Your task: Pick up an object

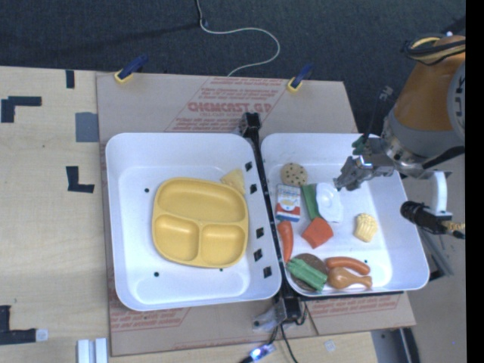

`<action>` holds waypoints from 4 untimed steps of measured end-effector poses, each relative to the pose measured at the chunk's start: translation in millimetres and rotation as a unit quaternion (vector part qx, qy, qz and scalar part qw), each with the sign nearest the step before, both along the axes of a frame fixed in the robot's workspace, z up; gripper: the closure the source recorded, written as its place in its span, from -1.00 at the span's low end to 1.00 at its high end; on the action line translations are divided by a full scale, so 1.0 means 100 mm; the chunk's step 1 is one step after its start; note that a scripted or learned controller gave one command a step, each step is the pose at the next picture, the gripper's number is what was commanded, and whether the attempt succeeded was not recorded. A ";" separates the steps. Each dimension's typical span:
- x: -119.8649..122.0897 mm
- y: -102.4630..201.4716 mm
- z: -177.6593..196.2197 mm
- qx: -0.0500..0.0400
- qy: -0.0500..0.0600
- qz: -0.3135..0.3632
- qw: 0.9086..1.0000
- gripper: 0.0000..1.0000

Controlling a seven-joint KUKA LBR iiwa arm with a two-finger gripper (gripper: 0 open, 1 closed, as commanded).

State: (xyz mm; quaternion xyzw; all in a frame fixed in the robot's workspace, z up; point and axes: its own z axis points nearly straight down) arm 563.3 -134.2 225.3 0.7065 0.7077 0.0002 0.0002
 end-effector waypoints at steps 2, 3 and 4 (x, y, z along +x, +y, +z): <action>0.54 0.82 0.08 0.001 0.000 0.003 1.000 1.00; 0.79 1.22 -0.12 0.000 0.001 0.002 1.000 1.00; 0.80 1.17 0.10 0.000 0.000 0.001 1.000 1.00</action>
